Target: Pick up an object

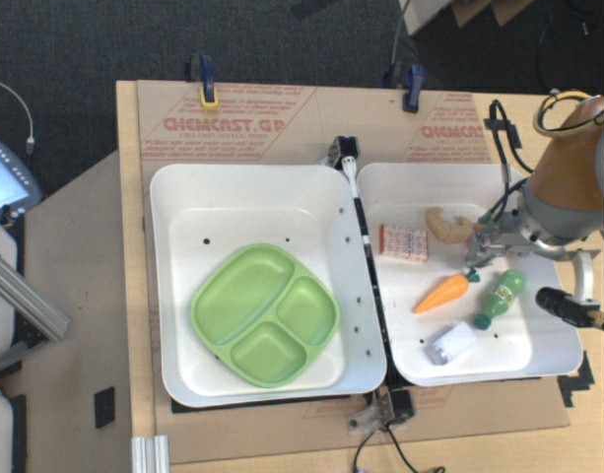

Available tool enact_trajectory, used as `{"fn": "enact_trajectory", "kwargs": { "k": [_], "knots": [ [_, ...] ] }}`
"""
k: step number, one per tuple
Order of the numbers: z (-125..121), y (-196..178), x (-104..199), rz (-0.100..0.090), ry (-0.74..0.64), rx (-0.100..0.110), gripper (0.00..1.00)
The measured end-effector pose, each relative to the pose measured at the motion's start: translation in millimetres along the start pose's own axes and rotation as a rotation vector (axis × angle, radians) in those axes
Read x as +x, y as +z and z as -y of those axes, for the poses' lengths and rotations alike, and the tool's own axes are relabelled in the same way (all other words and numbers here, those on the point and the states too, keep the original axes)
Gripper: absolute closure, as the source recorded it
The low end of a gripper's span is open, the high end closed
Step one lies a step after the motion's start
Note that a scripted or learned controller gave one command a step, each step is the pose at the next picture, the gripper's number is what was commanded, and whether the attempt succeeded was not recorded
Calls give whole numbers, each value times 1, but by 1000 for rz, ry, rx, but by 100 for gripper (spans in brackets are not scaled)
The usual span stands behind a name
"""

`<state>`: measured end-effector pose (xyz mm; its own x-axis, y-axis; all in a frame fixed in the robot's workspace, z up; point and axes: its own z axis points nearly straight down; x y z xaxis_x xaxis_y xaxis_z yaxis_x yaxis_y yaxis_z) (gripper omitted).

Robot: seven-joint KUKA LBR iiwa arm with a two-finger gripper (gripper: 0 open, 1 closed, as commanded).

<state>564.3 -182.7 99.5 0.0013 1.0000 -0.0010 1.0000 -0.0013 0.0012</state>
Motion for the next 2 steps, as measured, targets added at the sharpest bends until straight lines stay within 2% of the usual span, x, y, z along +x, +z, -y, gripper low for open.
{"fn": "enact_trajectory", "kwargs": {
  "k": [2],
  "knots": [
    [10, -115, 14, 2, -3, -6, 100]
  ]
}}
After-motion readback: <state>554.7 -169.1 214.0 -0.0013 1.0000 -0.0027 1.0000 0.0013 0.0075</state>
